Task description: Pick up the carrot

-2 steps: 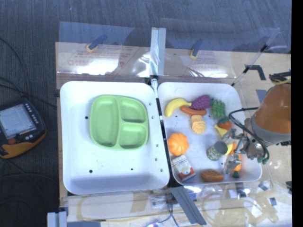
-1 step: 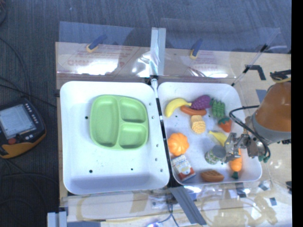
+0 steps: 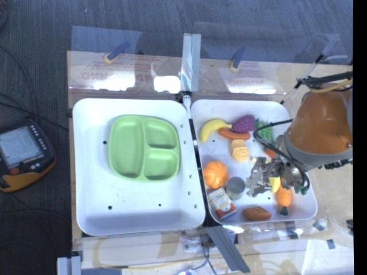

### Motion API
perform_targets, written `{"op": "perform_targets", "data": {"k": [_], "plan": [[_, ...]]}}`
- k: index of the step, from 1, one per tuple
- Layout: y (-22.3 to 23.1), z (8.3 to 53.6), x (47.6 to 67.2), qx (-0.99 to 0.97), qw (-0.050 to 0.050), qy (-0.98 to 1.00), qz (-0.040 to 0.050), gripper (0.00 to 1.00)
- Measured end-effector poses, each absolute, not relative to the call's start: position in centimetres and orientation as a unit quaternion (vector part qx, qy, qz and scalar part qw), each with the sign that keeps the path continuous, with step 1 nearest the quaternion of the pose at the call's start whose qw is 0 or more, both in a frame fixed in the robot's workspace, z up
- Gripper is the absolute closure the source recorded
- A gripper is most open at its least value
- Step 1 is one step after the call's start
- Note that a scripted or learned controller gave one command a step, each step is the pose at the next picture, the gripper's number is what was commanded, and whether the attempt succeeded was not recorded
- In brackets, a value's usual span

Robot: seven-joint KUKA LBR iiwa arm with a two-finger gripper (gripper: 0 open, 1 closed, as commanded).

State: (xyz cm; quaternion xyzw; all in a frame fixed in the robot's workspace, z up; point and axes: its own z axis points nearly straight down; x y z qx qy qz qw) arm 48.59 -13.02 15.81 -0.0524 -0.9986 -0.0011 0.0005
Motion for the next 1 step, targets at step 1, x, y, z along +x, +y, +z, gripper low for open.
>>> {"op": "perform_targets", "data": {"k": [1], "plan": [[-18.08,22.26,54.87,0.070,0.000,-0.998,0.0000,1.00]]}}
